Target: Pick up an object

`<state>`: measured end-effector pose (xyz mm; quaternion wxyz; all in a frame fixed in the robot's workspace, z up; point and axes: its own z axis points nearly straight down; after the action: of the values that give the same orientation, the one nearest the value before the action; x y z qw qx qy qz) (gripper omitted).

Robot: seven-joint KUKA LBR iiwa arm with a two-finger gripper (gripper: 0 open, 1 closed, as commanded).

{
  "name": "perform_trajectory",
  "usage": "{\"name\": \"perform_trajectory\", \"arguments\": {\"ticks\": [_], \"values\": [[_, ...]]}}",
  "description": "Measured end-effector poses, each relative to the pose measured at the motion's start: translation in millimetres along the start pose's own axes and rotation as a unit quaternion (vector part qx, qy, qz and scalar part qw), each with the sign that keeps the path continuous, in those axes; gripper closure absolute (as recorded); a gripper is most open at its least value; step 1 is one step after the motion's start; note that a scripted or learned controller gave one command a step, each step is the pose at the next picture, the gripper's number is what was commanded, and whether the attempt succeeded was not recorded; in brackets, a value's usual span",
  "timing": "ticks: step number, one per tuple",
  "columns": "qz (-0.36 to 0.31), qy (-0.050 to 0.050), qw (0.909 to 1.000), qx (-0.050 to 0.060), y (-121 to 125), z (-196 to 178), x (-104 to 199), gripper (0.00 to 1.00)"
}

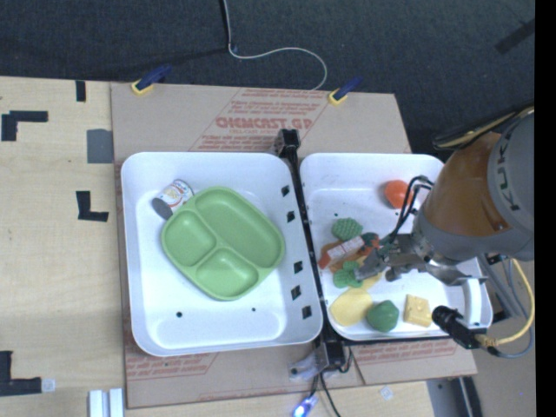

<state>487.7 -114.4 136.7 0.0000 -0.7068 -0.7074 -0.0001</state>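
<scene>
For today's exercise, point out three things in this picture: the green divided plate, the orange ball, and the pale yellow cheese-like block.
Green divided plate (223, 243): camera view, on its central ridge in the left bin.
Orange ball (396, 192): camera view, on its visible rounded top.
Pale yellow block (417, 310): camera view, on its flat upper face.

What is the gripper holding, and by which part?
Cannot be told: the gripper is down among the toy food in the right bin, but no grasp is visible.
</scene>
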Motion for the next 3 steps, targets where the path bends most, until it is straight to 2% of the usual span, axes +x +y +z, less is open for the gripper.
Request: {"name": "perform_trajectory", "arguments": {"ticks": [2,3], "values": [[0.000,0.000,1.0000,0.001,-7.9,-88.1,-5.8,1.00],[-0.002,0.001,1.0000,0.002,-14.4,-88.7,41.1,1.00]]}}
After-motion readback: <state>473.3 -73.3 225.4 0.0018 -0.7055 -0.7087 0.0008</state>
